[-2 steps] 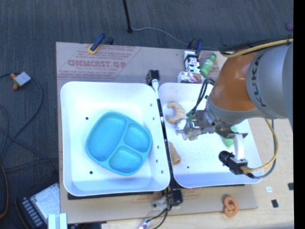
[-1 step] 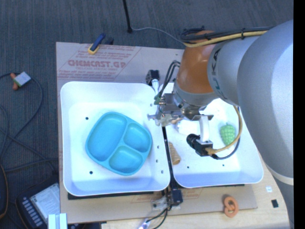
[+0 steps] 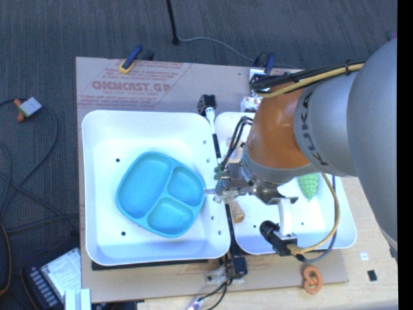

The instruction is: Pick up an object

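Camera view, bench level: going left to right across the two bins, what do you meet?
Left bin's rim → blue divided plate → tool at the wall between the bins → green object in the right bin → right bin's outer rim.

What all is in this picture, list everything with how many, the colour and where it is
Bins: two, white, side by side on the board.
Divided plate: one, blue, three compartments, in the left bin.
Green object: one, in the right bin, partly hidden by the arm.
Tan object: one, at the right bin's left edge, below the gripper.
Board: one, brown with red print, under the bins.
Clamps: two, blue, on the board's far edge.
Orange ring: one, on the board's near right corner.
Arm: one, grey with orange band, over the right bin.
Gripper: one, at the bins' shared edge.
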{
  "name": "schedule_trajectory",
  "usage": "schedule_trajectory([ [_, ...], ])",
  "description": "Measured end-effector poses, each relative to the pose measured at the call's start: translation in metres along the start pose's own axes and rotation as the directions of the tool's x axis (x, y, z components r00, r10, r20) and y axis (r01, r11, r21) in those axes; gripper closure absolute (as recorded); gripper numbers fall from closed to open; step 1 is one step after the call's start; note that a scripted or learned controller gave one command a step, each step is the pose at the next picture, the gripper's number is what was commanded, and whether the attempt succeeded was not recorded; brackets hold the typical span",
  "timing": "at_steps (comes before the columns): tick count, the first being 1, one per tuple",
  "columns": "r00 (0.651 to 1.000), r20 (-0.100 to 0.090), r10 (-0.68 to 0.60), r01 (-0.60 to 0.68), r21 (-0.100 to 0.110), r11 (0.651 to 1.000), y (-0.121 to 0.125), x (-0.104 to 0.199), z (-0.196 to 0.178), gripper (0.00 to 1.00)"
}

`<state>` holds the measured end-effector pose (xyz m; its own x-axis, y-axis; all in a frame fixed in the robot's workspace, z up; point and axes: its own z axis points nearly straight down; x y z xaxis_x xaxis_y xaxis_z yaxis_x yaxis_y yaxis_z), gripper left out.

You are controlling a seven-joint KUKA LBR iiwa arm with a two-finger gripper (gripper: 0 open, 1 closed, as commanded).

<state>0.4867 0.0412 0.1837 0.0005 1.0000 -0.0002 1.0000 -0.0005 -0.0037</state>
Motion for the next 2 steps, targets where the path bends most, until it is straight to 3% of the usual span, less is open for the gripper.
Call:
schedule_trajectory([
  [1,1.000,0.001,0.002,-0.002,-0.003,1.000,-0.003,-0.067,-0.001,1.00],
  [2,1.000,0.001,-0.001,0.001,-0.003,1.000,0.055,-0.066,-0.001,1.00],
])
